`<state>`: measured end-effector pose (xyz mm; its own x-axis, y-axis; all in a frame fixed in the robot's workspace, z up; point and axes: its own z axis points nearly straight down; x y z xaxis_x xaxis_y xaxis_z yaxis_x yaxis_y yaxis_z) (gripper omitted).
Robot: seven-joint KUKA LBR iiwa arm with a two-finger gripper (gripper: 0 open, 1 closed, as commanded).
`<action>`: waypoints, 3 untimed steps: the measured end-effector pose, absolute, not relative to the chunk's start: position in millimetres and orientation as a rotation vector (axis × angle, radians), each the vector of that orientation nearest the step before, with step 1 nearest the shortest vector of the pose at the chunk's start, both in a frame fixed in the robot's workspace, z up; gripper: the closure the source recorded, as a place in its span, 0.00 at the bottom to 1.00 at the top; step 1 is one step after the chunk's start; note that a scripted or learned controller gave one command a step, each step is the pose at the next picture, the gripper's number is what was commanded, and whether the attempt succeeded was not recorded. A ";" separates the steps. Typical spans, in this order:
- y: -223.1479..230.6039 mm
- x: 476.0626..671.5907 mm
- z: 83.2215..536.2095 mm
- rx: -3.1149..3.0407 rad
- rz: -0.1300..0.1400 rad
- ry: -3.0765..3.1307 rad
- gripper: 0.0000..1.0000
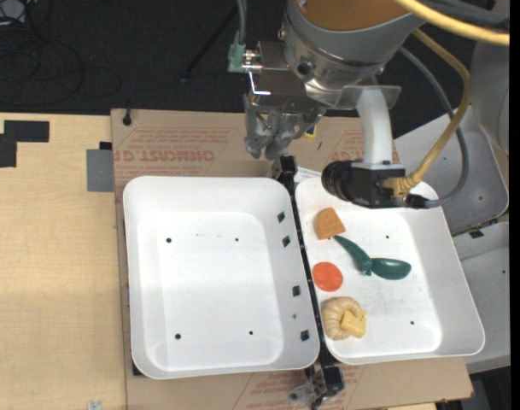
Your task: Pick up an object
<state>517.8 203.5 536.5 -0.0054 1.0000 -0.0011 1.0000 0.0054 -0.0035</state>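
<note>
We count four items in right bin: orange wedge, matte; teal spoon, glossy plastic; flat red disc; tan knotted pastry, lumpy. Two white bins, smooth, shallow; left bin beside it. Gripper hangs above far rim between bins, metallic grey. Fingers' spread: we cannot tell.

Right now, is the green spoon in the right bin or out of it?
In: the green spoon lies flat on the right bin floor, between the orange wedge and red disc.
</note>
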 end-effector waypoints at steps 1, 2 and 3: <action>235.8 512.2 536.8 -2.216 0.005 -2.225 1.00; 235.3 512.4 546.7 -2.214 0.009 -2.226 1.00; 243.9 521.1 536.0 -2.216 0.011 -2.224 1.00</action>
<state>521.1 243.9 536.0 -0.0035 1.0000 -0.0034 1.0000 0.0035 -0.0061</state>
